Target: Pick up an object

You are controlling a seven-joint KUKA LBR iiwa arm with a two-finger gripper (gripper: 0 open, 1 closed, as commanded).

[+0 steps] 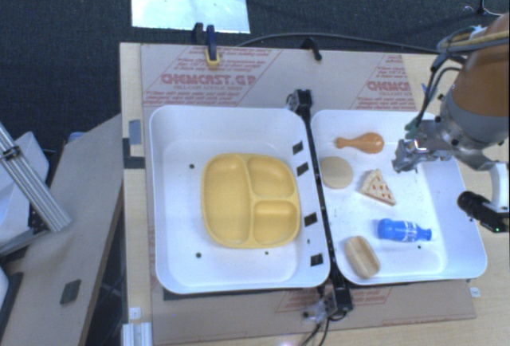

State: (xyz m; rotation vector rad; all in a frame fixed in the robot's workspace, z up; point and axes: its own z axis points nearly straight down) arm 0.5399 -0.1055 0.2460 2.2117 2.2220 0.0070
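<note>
The right bin (454,257) holds a brown drumstick (361,143), a round tan cookie (335,172), a pizza slice (378,187), a blue bottle (403,231) lying on its side and a hot dog bun (361,257). My gripper (405,155) hangs over the bin's upper right part, just right of the drumstick and above the pizza slice. Nothing shows between its fingers.
The left bin (171,145) holds a yellow divided plate (250,199). A black divider with clips (311,177) runs between the bins. The arm (482,89) enters from the right, with cables around it. A clamp (209,45) sits at the bench's back edge.
</note>
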